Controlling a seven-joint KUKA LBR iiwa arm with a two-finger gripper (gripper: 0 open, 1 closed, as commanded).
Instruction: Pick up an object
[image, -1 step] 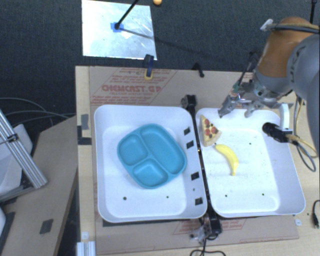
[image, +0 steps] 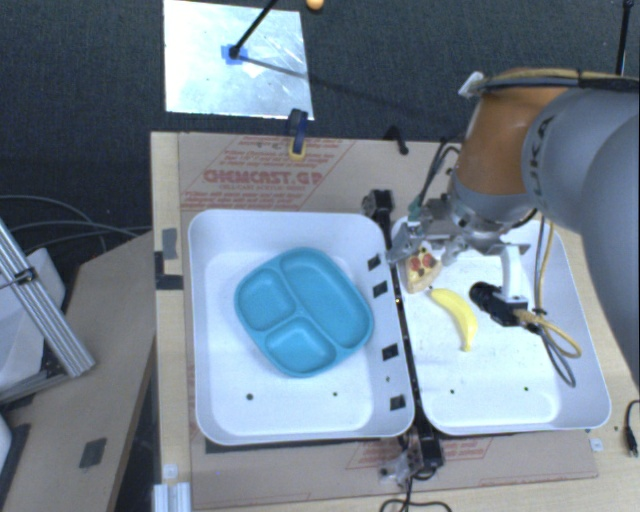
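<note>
One blue plate (image: 300, 310), one banana (image: 457, 312), one pizza slice (image: 424, 266), gripper (image: 420, 248) over it, grip unclear.

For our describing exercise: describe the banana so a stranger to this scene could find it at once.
Of the two white bins, take the right bin, under the grey arm. Close to the gripper, near the bin's left wall, lies the banana. It alone is curved and plain yellow; the small piece at the gripper is pale with red spots.

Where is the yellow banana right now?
The banana lies in the bin on the camera view's right, close to that bin's left wall, just below a small red-and-tan toy by the pincer.
</note>
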